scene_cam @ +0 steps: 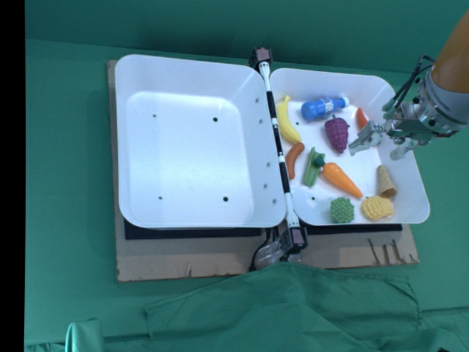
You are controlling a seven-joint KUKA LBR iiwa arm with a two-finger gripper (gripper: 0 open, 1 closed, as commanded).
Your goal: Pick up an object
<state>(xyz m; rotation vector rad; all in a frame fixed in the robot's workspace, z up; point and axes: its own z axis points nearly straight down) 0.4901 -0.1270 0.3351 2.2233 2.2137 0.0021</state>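
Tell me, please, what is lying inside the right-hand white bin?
The right bin holds a banana, blue bottle, grapes, sausage, carrot, cone, corn and a green berry-like piece. The end effector covers part of an orange piece.

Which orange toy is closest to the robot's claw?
The small orange-red piece at the bin's top right, just left of the gripper. The carrot and sausage lie farther away.
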